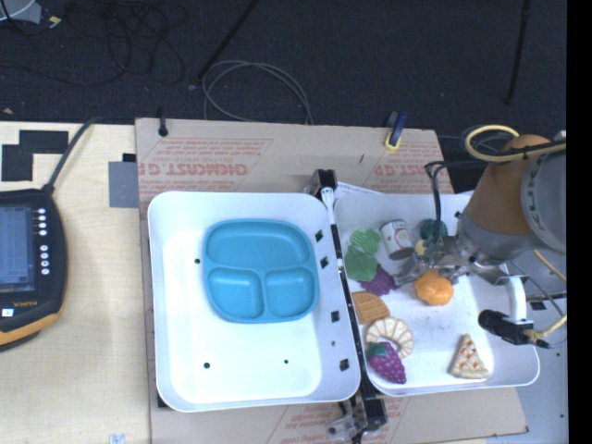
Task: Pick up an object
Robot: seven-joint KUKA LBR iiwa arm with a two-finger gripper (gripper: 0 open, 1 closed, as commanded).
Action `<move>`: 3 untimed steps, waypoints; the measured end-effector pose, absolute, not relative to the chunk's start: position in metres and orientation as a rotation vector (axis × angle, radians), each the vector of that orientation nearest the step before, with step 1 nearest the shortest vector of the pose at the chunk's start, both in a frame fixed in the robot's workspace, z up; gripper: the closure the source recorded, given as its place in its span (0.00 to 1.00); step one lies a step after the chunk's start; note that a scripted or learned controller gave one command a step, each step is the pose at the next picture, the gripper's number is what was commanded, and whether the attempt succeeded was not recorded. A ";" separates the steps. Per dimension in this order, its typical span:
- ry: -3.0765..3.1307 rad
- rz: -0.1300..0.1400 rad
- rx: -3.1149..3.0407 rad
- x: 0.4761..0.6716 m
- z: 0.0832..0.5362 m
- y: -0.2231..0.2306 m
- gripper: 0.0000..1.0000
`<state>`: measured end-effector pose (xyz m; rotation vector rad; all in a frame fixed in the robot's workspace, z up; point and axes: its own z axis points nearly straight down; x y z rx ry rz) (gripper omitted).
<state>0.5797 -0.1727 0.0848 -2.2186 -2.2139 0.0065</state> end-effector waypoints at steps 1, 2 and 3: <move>-2.215 0.008 -2.219 0.582 0.092 -0.175 1.00; -2.213 0.008 -2.219 0.582 0.092 -0.175 0.00; -2.202 0.051 -2.178 0.635 0.083 -0.196 0.00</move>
